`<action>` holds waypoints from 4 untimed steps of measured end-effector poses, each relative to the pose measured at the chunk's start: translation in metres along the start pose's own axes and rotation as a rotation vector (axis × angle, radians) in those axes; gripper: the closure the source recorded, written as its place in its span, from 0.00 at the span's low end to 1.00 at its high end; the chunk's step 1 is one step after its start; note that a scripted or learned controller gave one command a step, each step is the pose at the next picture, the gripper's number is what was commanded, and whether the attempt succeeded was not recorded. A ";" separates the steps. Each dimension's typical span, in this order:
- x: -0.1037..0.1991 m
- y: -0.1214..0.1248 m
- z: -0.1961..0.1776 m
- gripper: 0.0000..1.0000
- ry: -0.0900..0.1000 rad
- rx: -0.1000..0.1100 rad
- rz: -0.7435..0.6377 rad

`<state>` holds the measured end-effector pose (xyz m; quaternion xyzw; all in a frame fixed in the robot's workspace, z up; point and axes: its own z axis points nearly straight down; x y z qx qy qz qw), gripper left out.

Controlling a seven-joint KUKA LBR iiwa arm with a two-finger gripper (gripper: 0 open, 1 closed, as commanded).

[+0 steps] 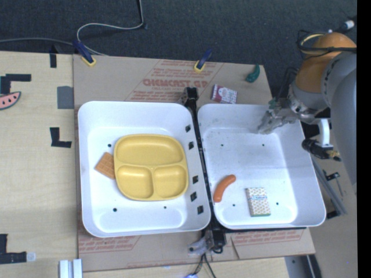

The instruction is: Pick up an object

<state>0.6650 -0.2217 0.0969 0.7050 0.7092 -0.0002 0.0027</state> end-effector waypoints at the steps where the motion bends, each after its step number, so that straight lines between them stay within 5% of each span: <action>1: 0.002 0.000 0.001 0.00 0.003 0.001 -0.001; 2: 0.001 0.000 -0.009 1.00 0.001 0.001 -0.002; 3: 0.001 0.000 -0.009 0.00 0.000 0.002 -0.002; 4: 0.001 0.000 -0.019 1.00 -0.001 0.001 -0.003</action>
